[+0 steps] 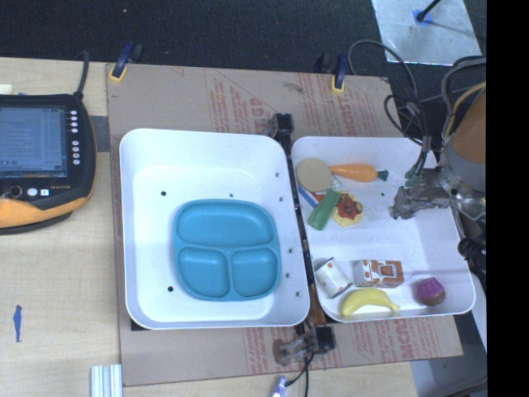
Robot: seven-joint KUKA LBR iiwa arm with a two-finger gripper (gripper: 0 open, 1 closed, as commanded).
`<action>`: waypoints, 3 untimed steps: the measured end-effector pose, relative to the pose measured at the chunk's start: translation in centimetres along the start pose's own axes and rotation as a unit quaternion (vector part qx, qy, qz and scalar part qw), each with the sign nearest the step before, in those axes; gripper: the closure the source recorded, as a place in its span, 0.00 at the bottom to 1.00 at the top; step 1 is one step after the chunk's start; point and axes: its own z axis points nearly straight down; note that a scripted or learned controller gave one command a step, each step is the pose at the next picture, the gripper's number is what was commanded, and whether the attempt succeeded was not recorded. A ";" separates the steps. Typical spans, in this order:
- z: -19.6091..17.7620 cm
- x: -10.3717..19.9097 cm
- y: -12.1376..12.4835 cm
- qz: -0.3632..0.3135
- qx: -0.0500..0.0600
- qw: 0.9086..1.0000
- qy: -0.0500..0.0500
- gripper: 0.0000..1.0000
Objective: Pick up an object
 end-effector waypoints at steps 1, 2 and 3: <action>-5.7 6.2 1.3 -0.001 0.000 1.000 0.001 1.00; -5.7 6.1 1.2 -0.001 0.000 1.000 0.001 0.00; 8.0 4.7 4.7 -0.001 -0.001 1.000 0.000 0.00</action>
